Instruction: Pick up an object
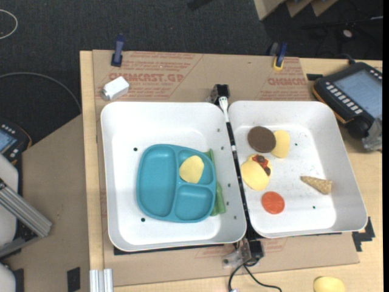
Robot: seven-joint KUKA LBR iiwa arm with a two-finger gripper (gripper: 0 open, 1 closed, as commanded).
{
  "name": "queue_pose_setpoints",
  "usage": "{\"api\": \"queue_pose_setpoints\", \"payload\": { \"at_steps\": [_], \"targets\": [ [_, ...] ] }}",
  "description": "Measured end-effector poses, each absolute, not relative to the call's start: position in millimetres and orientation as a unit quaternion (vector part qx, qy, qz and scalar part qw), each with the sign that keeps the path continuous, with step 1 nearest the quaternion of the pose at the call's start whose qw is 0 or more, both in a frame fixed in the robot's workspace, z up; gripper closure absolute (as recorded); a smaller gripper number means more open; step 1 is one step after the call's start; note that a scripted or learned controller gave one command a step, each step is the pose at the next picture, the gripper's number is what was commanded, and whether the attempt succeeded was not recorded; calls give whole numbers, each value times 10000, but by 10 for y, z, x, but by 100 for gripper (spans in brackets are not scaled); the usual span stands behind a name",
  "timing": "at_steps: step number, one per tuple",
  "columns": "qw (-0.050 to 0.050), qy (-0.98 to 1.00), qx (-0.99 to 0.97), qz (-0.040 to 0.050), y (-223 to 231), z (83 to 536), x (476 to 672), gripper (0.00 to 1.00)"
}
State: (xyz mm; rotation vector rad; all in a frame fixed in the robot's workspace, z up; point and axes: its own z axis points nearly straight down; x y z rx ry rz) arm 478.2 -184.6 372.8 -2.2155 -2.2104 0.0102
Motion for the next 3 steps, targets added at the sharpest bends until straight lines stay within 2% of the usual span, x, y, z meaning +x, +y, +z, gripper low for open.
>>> {"api": "queue_pose_setpoints", "payload": {
  "at_steps": [1, 2, 3],
  "targets": [
    [-23, -7112, -7030, -29, -825, 4108, 4977, 100],
    [-77, -7079, -7063, -61, -768, 5440, 4791, 100],
    [-32, -7074, -7068, -17, -768, 5465, 4803, 100]
  ]
}}
